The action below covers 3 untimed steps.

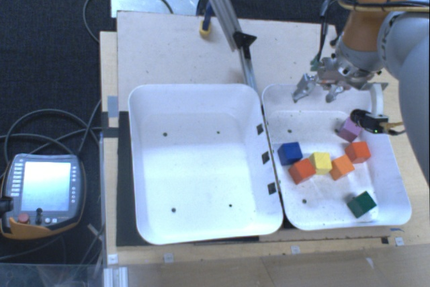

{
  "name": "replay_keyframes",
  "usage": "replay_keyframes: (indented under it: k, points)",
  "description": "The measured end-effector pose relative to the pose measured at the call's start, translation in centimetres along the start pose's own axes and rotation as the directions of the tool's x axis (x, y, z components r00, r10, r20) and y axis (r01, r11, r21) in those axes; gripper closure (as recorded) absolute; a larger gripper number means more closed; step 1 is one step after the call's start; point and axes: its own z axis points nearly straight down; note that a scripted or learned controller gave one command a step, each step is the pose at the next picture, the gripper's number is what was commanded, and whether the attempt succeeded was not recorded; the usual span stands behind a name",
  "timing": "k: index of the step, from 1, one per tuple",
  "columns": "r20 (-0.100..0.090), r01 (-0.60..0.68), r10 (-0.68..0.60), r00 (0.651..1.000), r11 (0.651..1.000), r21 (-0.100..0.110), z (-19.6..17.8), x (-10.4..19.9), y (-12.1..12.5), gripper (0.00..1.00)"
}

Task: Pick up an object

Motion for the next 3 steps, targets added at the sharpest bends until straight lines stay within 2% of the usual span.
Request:
replay_keyframes:
  k: [1, 2, 3]
  points:
    - [0.0, -0.002, 0.002, 1.0, 1.0, 0.001, 5.8, -0.7, 0.3, 0.0]
    - [0.0, -0.001, 0.001, 1.0, 1.0, -0.002, 6.2, -0.7, 0.4, 0.0]
    - [0.002, 0.003, -0.003, 1.0, 1.0, -0.006, 5.0, -0.7, 0.5, 1.0]
